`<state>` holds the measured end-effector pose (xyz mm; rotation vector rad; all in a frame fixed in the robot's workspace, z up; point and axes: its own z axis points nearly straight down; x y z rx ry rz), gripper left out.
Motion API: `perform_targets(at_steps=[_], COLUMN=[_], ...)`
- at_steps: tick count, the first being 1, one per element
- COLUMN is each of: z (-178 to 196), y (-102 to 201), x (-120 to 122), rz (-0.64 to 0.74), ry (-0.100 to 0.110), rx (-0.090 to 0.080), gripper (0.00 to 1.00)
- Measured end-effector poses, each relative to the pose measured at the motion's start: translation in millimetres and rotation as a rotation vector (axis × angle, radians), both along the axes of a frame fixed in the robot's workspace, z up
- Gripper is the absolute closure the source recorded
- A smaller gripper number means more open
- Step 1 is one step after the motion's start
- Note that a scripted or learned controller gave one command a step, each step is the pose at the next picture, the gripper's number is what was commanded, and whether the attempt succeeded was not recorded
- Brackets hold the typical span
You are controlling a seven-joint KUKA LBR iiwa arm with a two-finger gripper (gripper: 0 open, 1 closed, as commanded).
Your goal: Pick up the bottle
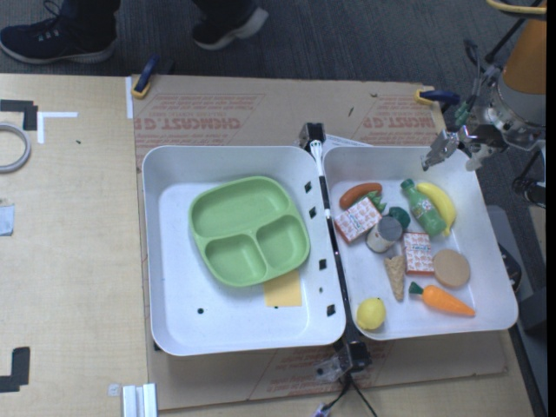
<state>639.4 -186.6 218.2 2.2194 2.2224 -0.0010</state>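
I see the green plastic bottle [423, 207] lying ungrasped in the right white bin [502, 268]; the fingers [437, 155] hover open, holding nothing.

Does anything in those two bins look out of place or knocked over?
One oddity: a flat yellow slice, perhaps toy cheese, lies on the left bin floor, half tucked under the green divided plate rather than on it. In the right bin the green bottle lies on its side against the banana. Nothing looks broken.
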Motion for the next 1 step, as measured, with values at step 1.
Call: perform_targets(at_steps=[1], z=[9.7], y=[-0.1], x=[0.4], rz=[0.003], ry=[-0.001], rx=[-0.002], gripper=[1.00])
